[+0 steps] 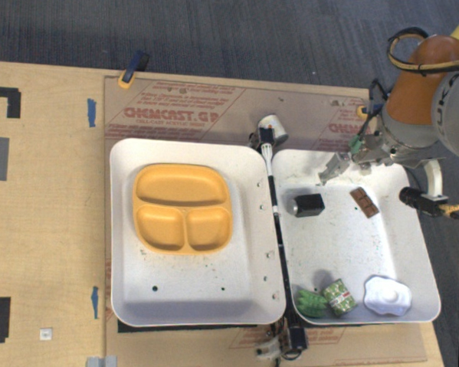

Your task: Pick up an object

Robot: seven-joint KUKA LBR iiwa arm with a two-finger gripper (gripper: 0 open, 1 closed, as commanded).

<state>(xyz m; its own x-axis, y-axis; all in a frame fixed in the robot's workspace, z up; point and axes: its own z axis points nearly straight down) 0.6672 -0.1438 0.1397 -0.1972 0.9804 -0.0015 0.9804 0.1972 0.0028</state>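
Observation:
My gripper [331, 169] hangs over the far edge of the right bin [410, 250], reaching in from the upper right. Below and to its left a small black block [308, 204] lies on the bin floor, apart from the gripper. To the block's right sits a flat brown piece [364, 202]. Along the near edge of this bin lie a green leafy item [310, 300], a green and white crumpled item [340, 296] and a white rounded object [386, 296]. Nothing hangs from the gripper that I can see.
The left bin [125, 273] holds a yellow divided plate [184, 207]. A black divider with a white clip [269, 132] runs between the bins. Both bins rest on a cardboard sheet [179, 111] on the wooden bench.

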